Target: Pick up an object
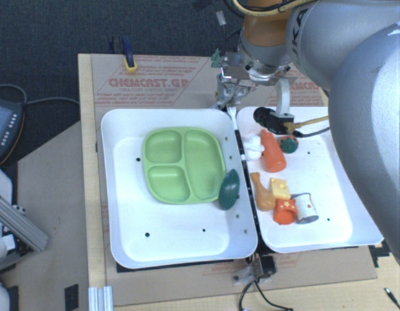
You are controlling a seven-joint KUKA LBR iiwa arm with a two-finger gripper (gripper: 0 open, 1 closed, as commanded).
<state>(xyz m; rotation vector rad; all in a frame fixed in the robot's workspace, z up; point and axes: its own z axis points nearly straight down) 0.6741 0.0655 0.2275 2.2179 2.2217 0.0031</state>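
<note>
Left bin point(122, 232): green tray point(180, 164), pod point(228, 190) at 4 | Right bin point(329, 219): carrot point(272, 153), can point(305, 208) | Pincer point(229, 96): state indeterminate

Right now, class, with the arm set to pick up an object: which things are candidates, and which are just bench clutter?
Candidates:
green divided tray
dark green piece
orange carrot-like toy
yellow block
small can

Clutter:
blue-and-yellow clamp
cardboard sheet
black cables
</note>
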